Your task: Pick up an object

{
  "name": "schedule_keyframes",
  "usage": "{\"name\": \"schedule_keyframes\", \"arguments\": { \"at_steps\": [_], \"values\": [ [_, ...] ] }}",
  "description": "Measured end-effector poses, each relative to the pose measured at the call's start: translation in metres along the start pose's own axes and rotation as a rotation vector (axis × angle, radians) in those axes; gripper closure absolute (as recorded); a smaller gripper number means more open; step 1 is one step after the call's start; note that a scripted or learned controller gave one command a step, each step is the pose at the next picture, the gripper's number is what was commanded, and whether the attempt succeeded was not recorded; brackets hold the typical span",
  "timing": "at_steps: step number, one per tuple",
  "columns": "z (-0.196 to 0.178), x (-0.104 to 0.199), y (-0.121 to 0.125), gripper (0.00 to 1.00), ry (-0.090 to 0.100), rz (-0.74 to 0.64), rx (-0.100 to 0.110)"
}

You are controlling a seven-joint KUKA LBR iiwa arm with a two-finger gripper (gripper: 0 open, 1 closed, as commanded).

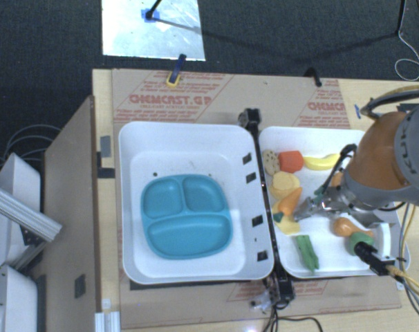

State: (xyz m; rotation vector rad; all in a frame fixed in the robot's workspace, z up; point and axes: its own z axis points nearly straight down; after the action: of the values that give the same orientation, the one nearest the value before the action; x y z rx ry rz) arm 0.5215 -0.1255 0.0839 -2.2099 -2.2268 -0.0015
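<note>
Lying in the right bin [386, 272], the candidate objects cluster toward its left wall: a beige biscuit-like piece [269, 160], a red block [290, 160], a yellow banana-shaped piece [321, 162], a pale yellow round piece [285, 182], an orange carrot-like piece [289, 200] and a green piece [306, 250] near the front wall. The gripper [301, 211] sits low beside the carrot-like piece (contact not resolvable); whether its jaws are apart or together cannot be told, and no object is seen between them. An orange-and-green item [352, 230] lies under the arm [386, 161]. The left bin [137, 144] holds a blue divided tray [187, 215], well apart from the gripper. Both bins rest on a brown board [216, 95].
</note>
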Motion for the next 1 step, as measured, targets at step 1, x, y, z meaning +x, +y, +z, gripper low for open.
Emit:
{"name": "schedule_keyframes", "arguments": {
  "at_steps": [1],
  "values": [
    [-0.0001, 0.0039, -0.0362, 0.00, -0.003, 0.007, -0.002]
  ]
}}
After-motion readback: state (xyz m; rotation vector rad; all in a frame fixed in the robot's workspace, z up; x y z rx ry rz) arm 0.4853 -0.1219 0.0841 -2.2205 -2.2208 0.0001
